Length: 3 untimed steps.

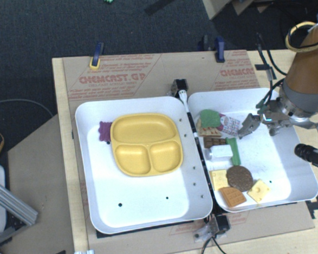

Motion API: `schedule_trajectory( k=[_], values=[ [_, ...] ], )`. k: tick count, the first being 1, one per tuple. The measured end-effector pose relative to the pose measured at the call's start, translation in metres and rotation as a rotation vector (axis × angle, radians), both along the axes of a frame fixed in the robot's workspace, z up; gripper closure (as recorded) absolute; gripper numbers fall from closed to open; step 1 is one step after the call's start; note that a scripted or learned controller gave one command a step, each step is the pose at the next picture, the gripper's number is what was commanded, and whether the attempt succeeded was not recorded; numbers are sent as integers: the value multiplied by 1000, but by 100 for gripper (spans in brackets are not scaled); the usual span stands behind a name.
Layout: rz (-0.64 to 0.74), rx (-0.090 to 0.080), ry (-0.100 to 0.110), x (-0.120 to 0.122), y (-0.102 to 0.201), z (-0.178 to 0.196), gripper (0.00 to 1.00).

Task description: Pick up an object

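Hovering over the right bin [294, 190], the end effector [256, 123] reached in from the right on the grey arm [303, 94] with its orange band, and its tip pointed left toward the pile of toy food. How far its fingers stood apart could not be told at this angle, and nothing could be seen between them.

Going from left to right, the left bin [137, 206] held a yellow divided plate [147, 143] with three compartments, lying flat in the upper half of the bin. A small purple object [104, 131] lay touching the plate's left edge. Between the two bins ran a dark divider strip [196, 148].

In the right bin, the objects were gathered along its left side. At the top lay a green round piece [209, 118], with a crinkled clear wrapper [229, 125] just beside it on the right, near the tip of the end effector. Below them sat a brown block [214, 141], then a small white block [219, 152], with a green stick [234, 151] lying upright in the view just to their right. Lower down lay a pale yellow square [219, 178], a dark brown round patty [239, 177] partly over it, an orange cracker-like square [232, 196] and a yellow cheese wedge [258, 190] at the bottom.

Both bins rested on a cardboard sheet [144, 70] printed with red lettering, which covered the tabletop [70, 173].
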<state>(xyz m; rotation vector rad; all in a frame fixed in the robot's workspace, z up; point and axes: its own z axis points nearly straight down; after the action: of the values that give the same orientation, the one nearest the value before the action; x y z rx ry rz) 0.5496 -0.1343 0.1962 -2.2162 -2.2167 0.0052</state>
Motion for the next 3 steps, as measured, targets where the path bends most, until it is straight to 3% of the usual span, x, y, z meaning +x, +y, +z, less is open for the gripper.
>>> schedule_trajectory(
  k=[2,3],
  values=[
    [-2,-2,-7,5,-7,-85,0],
    [-2,-5,-8,6,-9,-111,0]
  ],
)
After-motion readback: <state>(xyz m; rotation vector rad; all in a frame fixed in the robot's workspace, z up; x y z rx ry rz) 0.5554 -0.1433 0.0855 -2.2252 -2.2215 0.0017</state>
